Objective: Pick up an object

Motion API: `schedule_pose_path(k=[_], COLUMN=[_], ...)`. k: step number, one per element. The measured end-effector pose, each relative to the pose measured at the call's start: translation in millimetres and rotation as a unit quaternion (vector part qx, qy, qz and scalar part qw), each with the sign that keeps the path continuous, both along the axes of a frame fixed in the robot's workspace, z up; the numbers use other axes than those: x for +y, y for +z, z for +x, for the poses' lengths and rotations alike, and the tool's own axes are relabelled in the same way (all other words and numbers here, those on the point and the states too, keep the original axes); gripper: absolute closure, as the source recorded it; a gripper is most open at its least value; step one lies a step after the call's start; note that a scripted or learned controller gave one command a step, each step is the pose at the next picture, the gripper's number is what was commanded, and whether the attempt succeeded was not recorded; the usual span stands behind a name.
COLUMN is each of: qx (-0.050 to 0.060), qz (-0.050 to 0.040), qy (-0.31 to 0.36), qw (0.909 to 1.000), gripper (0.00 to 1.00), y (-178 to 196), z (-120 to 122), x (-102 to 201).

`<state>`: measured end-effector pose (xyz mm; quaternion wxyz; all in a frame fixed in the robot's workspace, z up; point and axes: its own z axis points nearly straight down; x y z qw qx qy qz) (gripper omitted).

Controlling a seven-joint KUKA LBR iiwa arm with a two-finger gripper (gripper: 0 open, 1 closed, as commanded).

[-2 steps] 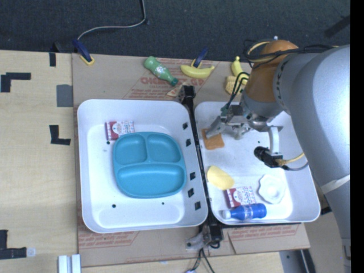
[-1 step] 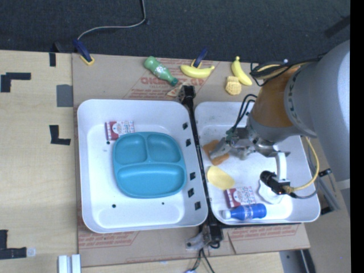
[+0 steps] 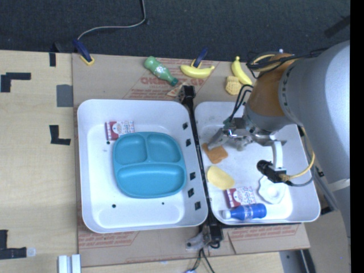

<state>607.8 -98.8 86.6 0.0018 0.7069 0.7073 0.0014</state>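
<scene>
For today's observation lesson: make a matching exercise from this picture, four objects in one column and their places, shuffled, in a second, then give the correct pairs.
Objects
1. blue divided plate
2. blue bottle
3. green bottle
4. orange piece

Places
A. on the cardboard beyond the bins, beside a yellow banana
B. at the near edge of the right bin
C. in the middle of the left bin
D. in the right bin, just below the gripper

Pairs: 1-C, 2-B, 3-A, 4-D
</scene>
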Motion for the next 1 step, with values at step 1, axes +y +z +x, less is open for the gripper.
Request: schedule_pose_path(k=[1], qx=[0.000], qz=[0.0001], qy=[0.000], qw=[1.0000], gripper=[0.00], y=[0.0], z=[0.0], x=[0.0])
